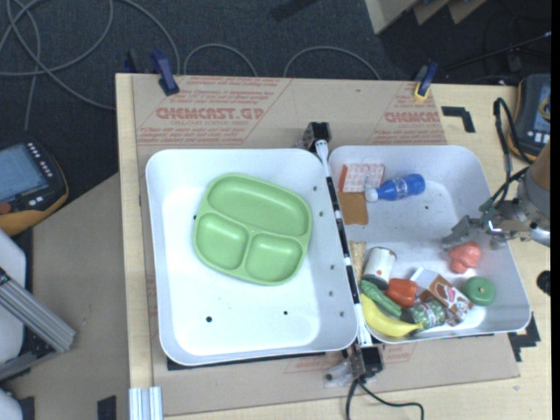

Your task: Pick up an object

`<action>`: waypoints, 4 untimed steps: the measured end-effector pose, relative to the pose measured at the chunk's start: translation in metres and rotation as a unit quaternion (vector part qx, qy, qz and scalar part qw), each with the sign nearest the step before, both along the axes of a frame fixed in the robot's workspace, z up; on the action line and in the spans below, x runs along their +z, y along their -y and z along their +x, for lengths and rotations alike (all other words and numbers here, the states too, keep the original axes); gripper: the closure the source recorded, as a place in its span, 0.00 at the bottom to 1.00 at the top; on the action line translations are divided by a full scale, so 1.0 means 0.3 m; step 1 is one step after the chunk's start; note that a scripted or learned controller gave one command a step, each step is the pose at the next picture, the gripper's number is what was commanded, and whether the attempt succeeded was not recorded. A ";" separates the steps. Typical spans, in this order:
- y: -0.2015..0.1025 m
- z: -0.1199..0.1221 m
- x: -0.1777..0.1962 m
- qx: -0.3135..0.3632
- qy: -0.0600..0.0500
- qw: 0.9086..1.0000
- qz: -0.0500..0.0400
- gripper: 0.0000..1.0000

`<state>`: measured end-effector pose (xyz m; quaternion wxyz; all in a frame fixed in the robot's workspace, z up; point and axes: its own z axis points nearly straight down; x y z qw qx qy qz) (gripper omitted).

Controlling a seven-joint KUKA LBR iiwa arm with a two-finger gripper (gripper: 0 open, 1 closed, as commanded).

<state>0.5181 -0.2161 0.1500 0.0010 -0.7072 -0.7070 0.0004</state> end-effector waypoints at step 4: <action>-0.428 0.295 0.118 0.001 0.002 1.000 0.000 1.00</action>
